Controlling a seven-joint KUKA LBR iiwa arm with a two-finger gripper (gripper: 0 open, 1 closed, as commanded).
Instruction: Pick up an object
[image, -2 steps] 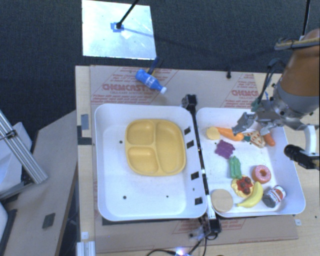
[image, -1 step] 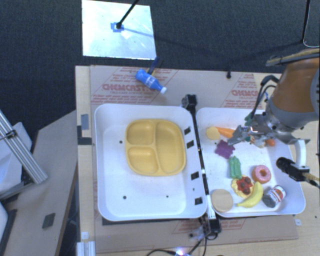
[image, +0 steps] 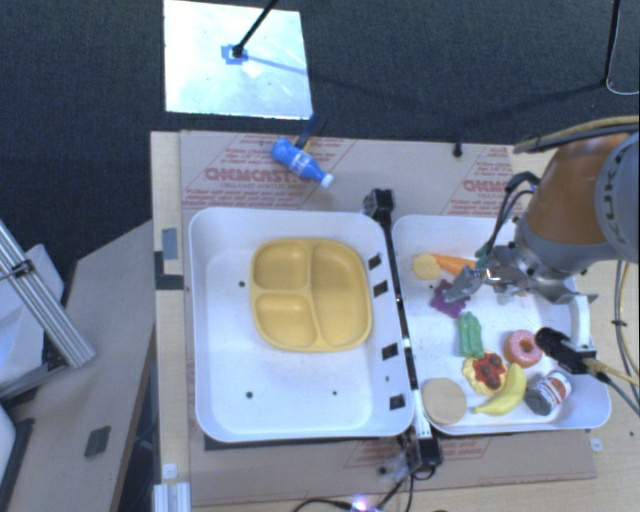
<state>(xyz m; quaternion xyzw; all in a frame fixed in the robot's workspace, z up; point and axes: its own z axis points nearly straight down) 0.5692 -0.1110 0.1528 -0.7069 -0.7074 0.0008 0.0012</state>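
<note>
We had our hand (image: 466, 287) beside the purple toy (image: 441, 299), likely to grab it (spread or pinching, we couldn't tell).

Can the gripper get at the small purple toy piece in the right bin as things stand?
Probably yes. The gripper sits right beside the small purple toy piece, with nothing on top of it. The orange toy carrot and green toy vegetable lie close and might get nudged.

Even overhead light, soft shadows, glare on the white bins (image: 215, 300), slightly soft focus.
</note>
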